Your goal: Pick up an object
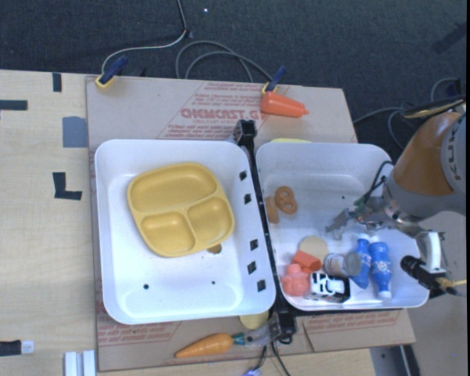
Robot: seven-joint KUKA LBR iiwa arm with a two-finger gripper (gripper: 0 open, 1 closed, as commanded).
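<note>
2 white bins side by side | gripper (346, 223) lowered in right bin (321, 159), jaw state cannot be told | blue bottles (374, 265) just beside it toward the front-right corner | pretzel (285, 200) near left wall | left bin (113, 210): yellow divided plate (180, 207)
</note>
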